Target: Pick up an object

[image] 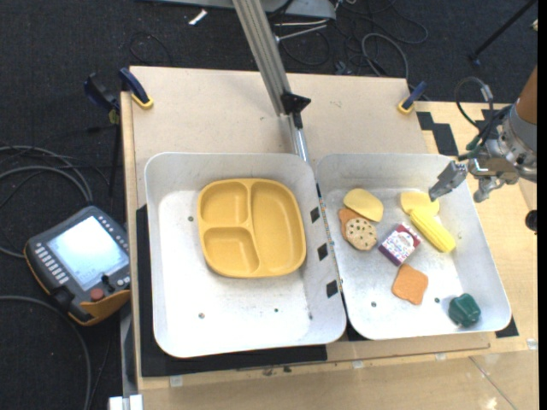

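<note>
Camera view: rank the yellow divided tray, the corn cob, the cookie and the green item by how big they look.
1. yellow divided tray, far the largest
2. corn cob
3. cookie
4. green item

The cookie and the green item look close in size.

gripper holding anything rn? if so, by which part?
Nothing held. The gripper is open above the right bin's upper right corner, one finger near the yellow piece, with nothing between the fingers.

tray (253, 227): smooth yellow plastic | bins (171, 314): matt white | bench (205, 109): bare wood

Two bins (171, 314); one tray (252, 227); seven food items (399, 244)
</note>
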{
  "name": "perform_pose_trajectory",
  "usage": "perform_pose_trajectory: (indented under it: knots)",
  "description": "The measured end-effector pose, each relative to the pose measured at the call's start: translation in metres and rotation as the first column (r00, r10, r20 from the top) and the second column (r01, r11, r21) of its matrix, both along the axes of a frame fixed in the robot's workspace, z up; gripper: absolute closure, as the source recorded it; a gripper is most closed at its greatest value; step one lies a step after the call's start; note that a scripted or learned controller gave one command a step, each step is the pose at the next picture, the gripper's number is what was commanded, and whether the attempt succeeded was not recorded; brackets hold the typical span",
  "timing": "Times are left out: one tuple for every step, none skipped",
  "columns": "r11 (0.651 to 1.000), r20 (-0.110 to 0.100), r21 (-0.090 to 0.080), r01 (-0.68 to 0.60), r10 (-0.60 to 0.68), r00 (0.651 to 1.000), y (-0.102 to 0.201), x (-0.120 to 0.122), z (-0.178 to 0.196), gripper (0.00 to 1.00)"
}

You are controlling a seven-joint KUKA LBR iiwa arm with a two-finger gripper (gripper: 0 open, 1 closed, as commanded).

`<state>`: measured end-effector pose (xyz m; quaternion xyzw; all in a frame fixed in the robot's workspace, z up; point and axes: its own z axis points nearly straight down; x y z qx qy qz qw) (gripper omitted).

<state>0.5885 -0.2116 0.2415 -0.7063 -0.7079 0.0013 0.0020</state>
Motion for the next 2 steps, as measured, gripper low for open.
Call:
perform_pose_trajectory:
  knots:
    - [1.000,0.004,-0.002,-0.002,0.002,1.000,0.000,0.001,0.003,0.00]
    - [1.000,0.001,0.000,-0.002,0.002,1.000,0.005,0.003,-0.041,0.00]
